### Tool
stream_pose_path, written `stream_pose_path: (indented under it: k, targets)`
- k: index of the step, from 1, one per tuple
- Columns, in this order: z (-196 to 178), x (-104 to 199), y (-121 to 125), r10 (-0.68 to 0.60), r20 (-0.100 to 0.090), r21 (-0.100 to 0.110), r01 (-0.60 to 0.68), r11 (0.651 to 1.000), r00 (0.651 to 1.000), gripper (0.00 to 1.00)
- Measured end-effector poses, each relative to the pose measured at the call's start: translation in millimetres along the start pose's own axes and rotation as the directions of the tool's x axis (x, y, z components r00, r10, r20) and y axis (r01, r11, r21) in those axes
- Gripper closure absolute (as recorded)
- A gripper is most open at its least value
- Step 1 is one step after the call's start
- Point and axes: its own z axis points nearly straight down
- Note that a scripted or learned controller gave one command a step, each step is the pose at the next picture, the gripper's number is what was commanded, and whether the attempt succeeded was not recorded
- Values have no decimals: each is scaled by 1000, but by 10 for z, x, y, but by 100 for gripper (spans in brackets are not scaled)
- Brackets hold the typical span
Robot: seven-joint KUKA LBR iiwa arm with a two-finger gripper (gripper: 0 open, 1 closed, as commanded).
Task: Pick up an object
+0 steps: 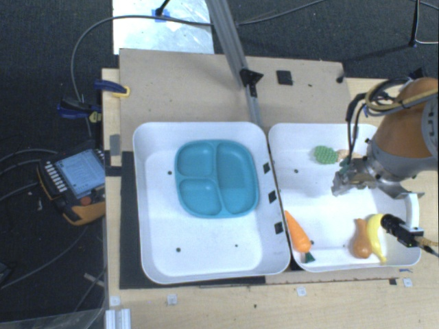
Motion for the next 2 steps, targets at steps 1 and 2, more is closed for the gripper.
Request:
stream_pose_path:
  k: [1, 2]
  targets:
    - [-440, -38, 18, 0, 0, -2, 0, 1000, 1000, 100]
    - [-1063, -106, 64, 0, 1, -4, 0, 1000, 1000, 100]
